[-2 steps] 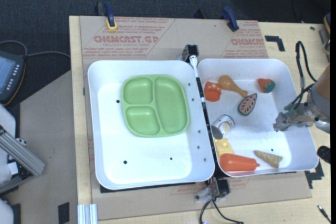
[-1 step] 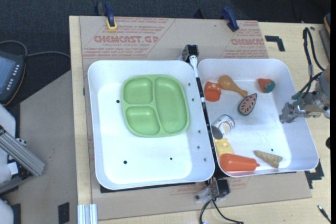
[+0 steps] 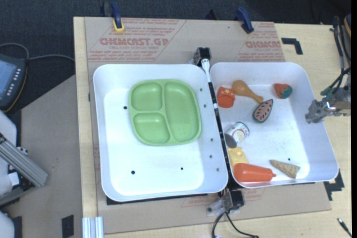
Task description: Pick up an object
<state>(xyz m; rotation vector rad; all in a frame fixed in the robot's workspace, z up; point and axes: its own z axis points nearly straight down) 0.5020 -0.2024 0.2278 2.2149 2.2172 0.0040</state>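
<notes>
At the right rim of the right bin [image 3: 312,82], the gripper [image 3: 316,111] is seen poised just outside the wall, with nothing visible beneath or within it; whether it is released or clenched cannot be told at this size and angle. No object is lifted, so the pick is judged not yet begun.

The candidates are all gathered in the right bin: an orange carrot [image 3: 254,173] lying against the near wall beside a yellow piece [image 3: 236,155], a waffle cone [image 3: 285,168] just to its right, a small tin can [image 3: 239,131] near the dividing wall, a dark seed-shaped slice [image 3: 263,111] in the middle, a drumstick [image 3: 246,90] and a red-orange cup [image 3: 226,97] toward the far left corner, and a strawberry [image 3: 283,90] nearest the arm's side.

The left bin [image 3: 106,120] is occupied by a green divided plate [image 3: 165,112], apparently set there as a receiving place. The strawberry and slice, standing apart from neighbours, are judged the easiest to reach.
</notes>
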